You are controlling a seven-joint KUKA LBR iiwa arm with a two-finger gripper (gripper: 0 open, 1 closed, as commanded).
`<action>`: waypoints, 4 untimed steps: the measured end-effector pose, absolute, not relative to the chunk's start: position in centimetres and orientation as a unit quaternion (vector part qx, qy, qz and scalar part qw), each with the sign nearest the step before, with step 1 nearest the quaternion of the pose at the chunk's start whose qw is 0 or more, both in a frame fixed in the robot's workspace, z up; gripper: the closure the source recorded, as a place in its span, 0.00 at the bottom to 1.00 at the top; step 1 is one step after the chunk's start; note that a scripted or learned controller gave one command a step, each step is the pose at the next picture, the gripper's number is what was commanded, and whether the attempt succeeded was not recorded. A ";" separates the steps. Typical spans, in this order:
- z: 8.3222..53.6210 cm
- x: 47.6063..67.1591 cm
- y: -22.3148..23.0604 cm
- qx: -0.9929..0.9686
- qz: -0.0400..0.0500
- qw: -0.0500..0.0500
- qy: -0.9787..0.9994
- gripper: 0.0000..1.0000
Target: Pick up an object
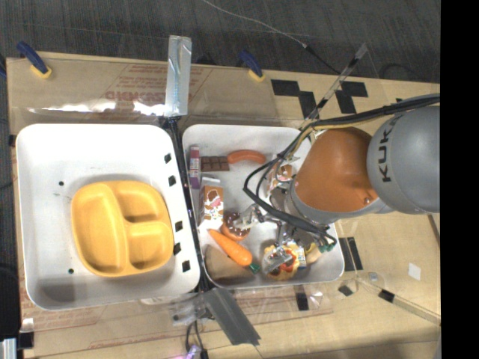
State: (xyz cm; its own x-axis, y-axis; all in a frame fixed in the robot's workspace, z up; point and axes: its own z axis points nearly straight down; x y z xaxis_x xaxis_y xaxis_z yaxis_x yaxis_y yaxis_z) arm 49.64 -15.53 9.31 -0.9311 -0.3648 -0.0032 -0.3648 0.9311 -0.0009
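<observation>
Right bin, near corner: I am watching the gripper [283, 247] reaching down among the clutter of the right bin [258, 134], close to its near wall.
Arm: I am seeing the grey arm [408, 159] with its orange band [337, 172] leaning in over the bin and covering part of its floor.
Gripper state: I am not able to tell how it stands; cables and the wrist are hiding it, so I am claiming no hold on anything.
Nearest object: a colourful packet [283, 260] is lying just under the gripper, touching it or nearly so; which, I cannot say.
Other candidates: an orange carrot [230, 247] is lying just beside it, with a sausage [246, 156] and a chocolate bar [215, 164] toward the far wall.
Progress: I am judging the pick as under way but not done; nothing is raised off the bin floor, so grasp and lift remain.
Left bin: the left bin [45, 148] is holding a yellow compartment tray [120, 226].
Surface: both bins are sitting on a cardboard-covered bench [90, 81], taped and held by blue clamps [34, 58].
Room: dark carpet [112, 6] is running beyond the bench.
</observation>
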 end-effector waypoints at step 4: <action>30.7 62.4 -10.4 -0.056 -0.001 0.002 0.998 1.00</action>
